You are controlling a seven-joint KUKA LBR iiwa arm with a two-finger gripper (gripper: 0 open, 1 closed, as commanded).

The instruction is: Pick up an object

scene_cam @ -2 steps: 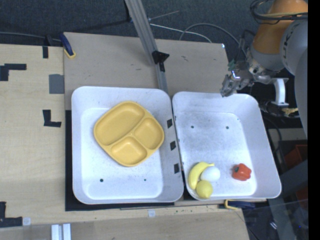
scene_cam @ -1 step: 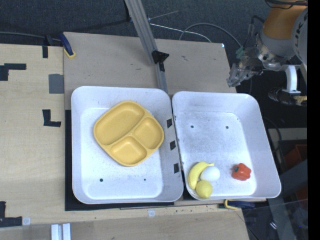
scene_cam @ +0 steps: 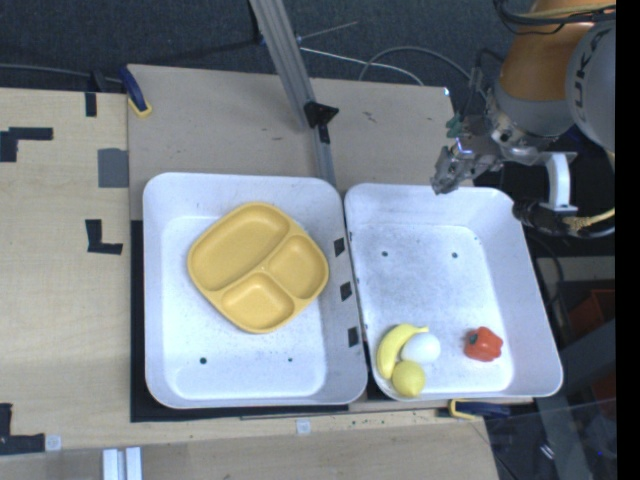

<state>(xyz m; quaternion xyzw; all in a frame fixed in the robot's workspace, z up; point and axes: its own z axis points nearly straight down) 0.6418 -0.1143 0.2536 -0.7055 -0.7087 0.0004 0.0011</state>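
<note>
Two white bins (scene_cam: 170,268) sit side by side. One yellow divided plate (scene_cam: 258,266) lies in the left bin. The right bin holds one banana (scene_cam: 395,342), one lemon (scene_cam: 408,378), one white egg (scene_cam: 423,349) and one red pepper (scene_cam: 483,344).

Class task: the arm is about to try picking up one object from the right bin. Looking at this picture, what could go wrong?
1. The banana, white egg and lemon huddle together touching in the right bin's near corner, so a grasp may catch two or nudge neighbours.
2. That cluster sits against the bin wall, which may block the gripper.
3. The small red pepper could slip away.
</note>
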